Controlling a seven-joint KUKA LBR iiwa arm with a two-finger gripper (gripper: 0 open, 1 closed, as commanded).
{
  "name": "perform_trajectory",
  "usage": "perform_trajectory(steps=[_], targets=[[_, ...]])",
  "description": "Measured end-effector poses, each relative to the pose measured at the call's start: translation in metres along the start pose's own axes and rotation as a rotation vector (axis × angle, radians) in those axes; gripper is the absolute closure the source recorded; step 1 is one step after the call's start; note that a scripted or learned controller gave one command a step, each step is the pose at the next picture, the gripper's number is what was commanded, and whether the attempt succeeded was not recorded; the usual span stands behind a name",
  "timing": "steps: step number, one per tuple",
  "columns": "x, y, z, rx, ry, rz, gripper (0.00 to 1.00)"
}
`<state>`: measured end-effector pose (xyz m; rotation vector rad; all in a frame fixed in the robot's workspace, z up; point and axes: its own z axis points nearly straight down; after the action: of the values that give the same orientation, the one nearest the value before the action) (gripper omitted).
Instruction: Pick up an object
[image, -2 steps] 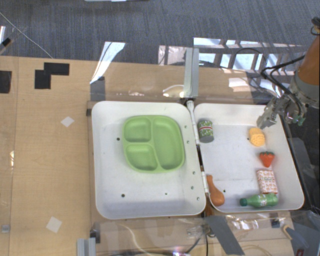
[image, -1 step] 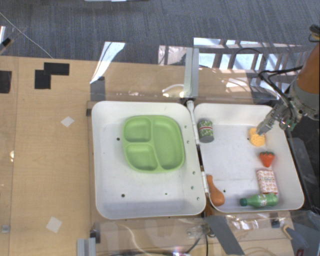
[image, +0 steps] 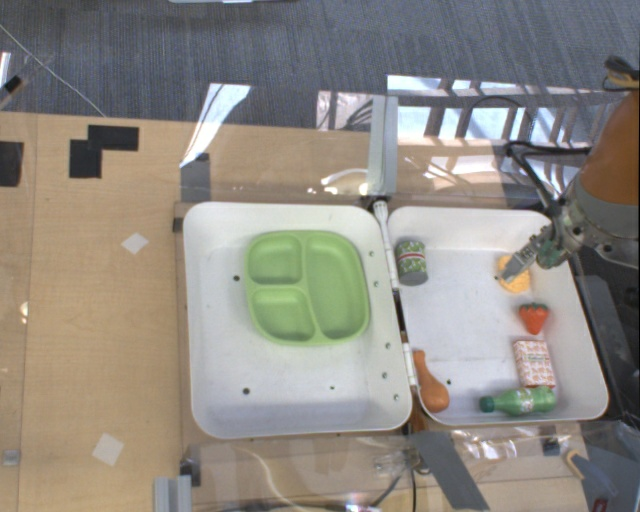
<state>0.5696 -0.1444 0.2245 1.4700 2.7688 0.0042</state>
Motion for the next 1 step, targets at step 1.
perform_trajectory(steps=[1], targets=[[0.0179, -0.0131, 0.0063, 0.001, 0.001, -0.445, 1.00]])
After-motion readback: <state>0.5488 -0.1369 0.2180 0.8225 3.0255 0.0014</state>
